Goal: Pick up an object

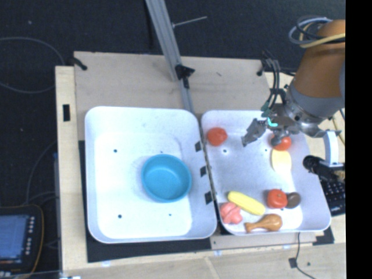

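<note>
Hovering over the right bin (308, 220), the gripper (264, 131) — we cannot tell its state. Nearest candidates: small red piece (281, 142) just right of it, tomato (217, 136) farther left — both at the bin's far end.

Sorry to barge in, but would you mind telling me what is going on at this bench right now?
A robot arm reaches in from the right, its gripper hanging over the right bin. That bin holds toy food: two tomatoes, a banana, a drumstick, a pink piece and a pale slice. The left bin holds a blue bowl. Nothing looks picked up yet.
</note>
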Controlling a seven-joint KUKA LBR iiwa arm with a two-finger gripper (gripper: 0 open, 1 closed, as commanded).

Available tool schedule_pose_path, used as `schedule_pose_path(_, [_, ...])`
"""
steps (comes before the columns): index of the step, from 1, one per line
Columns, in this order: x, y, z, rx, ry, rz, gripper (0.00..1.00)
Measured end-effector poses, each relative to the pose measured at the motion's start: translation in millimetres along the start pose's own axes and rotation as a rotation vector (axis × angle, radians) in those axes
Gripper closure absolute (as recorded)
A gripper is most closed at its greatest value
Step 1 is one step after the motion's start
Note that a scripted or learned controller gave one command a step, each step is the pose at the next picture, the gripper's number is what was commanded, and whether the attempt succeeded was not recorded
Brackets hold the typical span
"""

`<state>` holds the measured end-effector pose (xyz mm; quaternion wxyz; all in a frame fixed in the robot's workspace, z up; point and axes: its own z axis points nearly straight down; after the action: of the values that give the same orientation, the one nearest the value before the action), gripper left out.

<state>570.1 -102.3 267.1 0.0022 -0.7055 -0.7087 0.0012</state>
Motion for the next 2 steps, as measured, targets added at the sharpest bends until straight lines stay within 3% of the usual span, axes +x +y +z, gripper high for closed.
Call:
schedule_pose_path(1, [0.0,0.7,-2.4,-0.005,0.000,0.000,0.00])
schedule_pose_path(2, [4.6,-2.1,43.3,0.001,-0.003,0.006,0.00])
